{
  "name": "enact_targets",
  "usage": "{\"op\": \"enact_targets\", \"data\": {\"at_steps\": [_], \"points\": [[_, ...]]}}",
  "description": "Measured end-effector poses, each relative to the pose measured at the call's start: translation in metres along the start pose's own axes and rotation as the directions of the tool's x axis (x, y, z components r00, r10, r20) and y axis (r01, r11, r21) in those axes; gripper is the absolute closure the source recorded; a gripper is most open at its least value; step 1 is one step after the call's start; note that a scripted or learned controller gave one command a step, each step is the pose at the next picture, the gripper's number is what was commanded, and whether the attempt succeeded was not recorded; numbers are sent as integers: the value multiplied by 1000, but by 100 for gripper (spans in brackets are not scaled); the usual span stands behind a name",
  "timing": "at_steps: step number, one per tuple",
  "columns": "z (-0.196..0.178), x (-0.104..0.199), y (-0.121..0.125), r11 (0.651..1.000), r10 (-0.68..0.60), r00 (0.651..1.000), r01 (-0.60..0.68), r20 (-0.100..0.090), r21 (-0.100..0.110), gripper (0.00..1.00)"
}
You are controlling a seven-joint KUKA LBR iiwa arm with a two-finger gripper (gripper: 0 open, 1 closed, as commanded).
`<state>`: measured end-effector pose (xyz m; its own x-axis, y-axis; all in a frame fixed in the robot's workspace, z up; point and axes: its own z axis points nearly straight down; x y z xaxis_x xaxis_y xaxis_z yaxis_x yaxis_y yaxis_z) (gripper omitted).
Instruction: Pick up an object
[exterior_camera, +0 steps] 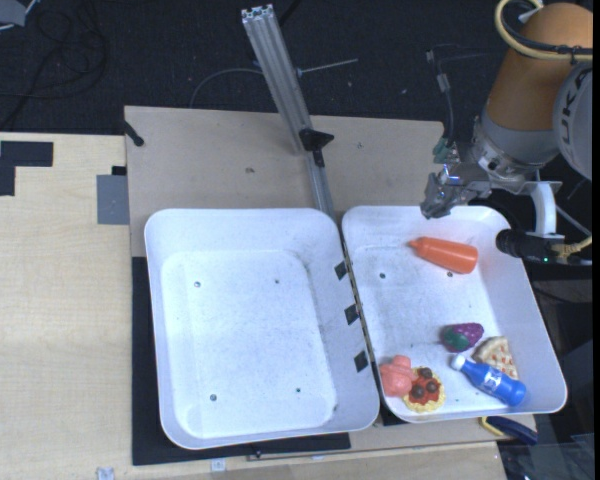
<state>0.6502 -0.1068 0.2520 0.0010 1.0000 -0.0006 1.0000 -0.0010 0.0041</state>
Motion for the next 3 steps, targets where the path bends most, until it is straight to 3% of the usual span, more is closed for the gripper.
{"op": "enact_targets", "data": {"at_steps": [3], "points": [[20, 133, -65, 1000, -4, 1000, 4, -1, 5, 100]]}}
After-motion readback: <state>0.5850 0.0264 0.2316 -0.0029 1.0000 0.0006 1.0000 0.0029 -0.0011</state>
